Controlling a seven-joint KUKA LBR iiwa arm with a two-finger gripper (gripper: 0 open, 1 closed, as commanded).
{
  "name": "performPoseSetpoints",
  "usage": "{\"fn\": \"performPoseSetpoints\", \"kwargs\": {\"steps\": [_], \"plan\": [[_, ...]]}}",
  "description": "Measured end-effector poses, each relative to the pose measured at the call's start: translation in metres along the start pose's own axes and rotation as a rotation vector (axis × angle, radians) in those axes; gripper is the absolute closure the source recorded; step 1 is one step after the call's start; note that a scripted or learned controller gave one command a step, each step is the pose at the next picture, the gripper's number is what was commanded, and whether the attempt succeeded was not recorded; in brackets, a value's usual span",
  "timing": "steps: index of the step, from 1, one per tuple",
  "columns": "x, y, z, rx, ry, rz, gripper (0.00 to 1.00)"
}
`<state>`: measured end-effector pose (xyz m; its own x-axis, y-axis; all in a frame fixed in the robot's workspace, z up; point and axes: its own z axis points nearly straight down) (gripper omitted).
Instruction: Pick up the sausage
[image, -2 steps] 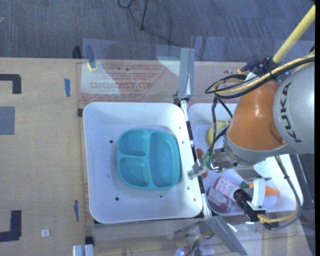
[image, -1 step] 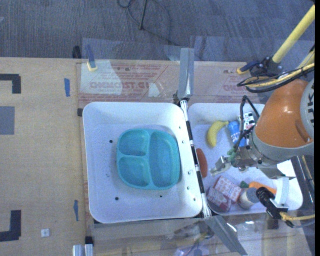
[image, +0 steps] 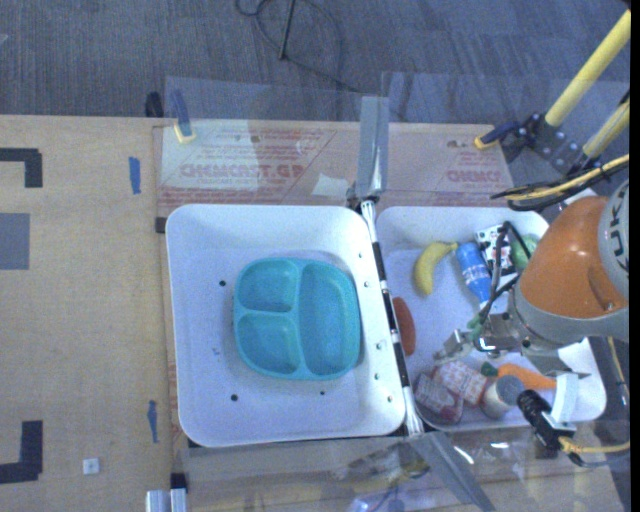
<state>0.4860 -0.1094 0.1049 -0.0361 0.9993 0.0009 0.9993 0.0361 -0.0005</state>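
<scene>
One pincer (image: 455, 345), one sausage (image: 404, 326), one banana (image: 431, 266).

Two white bins (image: 200, 330) hold one teal divided plate (image: 297, 317), one banana (image: 431, 265), one sausage (image: 404, 325) and one blue bottle (image: 473, 271)

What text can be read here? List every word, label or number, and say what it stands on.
Red print on the clear panel behind the bins: too blurred to read.
Red print on the right panel: too blurred.
Blue bottle label: too small.
Dark letter on the arm: cut off, unreadable.
</scene>
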Motion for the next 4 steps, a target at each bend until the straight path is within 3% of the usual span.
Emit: {"fn": "performPoseSetpoints", "kwargs": {"steps": [1, 2, 3, 4], "plan": [[0.006, 0.060, 0.017, -0.009, -0.004, 0.146, 0.00], [0.012, 0.032, 0.016, -0.013, -0.002, 0.294, 0.00], [-0.028, 0.053, 0.002, -0.001, -0.002, 0.019, 0.00], [-0.021, 0.058, 0.015, -0.001, -0.001, -0.239, 0.00]]}}
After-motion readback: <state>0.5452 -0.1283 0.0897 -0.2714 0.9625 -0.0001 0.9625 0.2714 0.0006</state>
